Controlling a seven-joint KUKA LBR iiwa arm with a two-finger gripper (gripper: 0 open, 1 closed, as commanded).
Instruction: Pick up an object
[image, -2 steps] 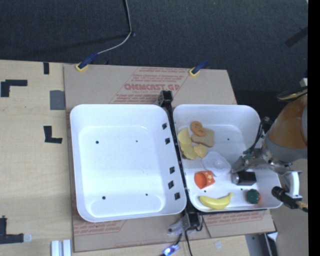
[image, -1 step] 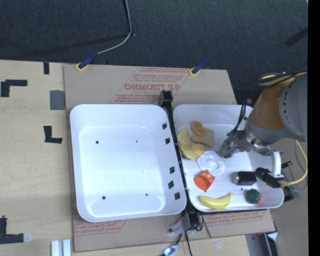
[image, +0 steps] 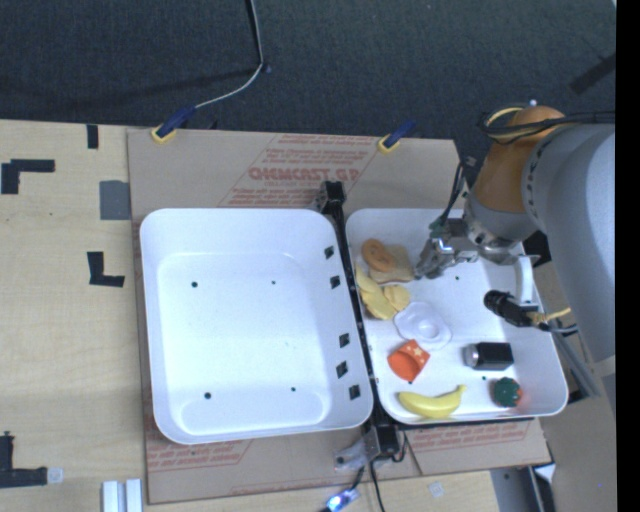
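The right bin (image: 525, 400) holds several small objects. A tan bread-like piece (image: 382, 256) lies near its back left, with pale yellow pieces (image: 380, 298) just in front. A clear white cup (image: 421, 325) sits mid-bin, an orange block (image: 408, 361) in front of it, and a yellow banana (image: 432, 402) along the front wall. A black block (image: 488, 354) and a green ball with a red spot (image: 506, 392) lie at the front right. My gripper (image: 432, 262) hangs low over the bin's back middle, just right of the bread piece, with nothing seen between its fingers.
The left bin (image: 160, 330) stands beside the right one, joined by a black clip divider (image: 343, 300). Both rest on a cardboard sheet (image: 290, 170). The grey arm (image: 560, 200) with its orange band covers the right bin's back right corner. A black-tipped part (image: 508, 305) juts over the bin.
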